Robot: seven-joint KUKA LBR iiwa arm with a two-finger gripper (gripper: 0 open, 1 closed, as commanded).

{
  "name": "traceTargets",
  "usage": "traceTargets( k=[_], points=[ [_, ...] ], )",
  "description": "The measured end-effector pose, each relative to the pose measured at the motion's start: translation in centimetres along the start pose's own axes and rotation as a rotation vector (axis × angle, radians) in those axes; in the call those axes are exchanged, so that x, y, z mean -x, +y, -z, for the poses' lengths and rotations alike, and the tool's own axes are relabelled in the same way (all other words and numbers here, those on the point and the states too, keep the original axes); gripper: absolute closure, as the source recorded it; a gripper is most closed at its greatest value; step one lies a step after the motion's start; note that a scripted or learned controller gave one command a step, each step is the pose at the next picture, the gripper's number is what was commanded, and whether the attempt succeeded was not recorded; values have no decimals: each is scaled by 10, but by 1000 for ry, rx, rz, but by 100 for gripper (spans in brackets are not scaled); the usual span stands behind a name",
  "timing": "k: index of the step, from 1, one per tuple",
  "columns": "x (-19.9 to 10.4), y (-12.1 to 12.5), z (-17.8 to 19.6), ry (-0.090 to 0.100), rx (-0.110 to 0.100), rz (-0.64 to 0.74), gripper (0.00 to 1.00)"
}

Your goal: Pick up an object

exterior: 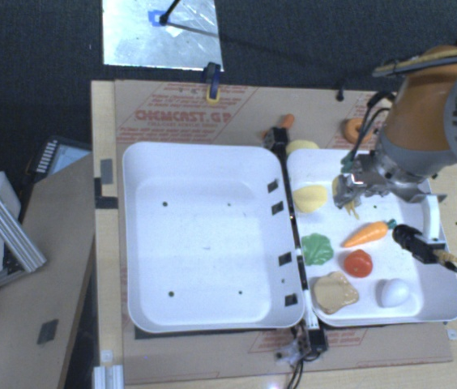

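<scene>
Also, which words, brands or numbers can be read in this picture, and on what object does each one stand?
"CHEMCAST GP": red print on the brown board behind the white bins.
Smaller red print on the same board, near its back and front edges: too small and blurred to read.

1. Single fixed camera, mounted above the bench (pixel 172 104), looking down at a slant.
2. Moderate distance: both white bins (pixel 204 241) lie fully in frame.
3. The arm (pixel 435 112) enters from the right edge.
</scene>
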State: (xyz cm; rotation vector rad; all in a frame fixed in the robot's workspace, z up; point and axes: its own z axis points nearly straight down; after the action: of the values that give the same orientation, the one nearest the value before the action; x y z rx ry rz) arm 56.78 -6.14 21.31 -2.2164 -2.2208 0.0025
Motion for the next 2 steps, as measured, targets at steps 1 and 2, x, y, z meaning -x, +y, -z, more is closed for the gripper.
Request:
traceTargets(
  k=[1, 2],
  points=[
    [-60, 71, 59, -1, 17, 9, 100],
    [-55, 69, 66, -2, 10, 6, 100]
  ],
)
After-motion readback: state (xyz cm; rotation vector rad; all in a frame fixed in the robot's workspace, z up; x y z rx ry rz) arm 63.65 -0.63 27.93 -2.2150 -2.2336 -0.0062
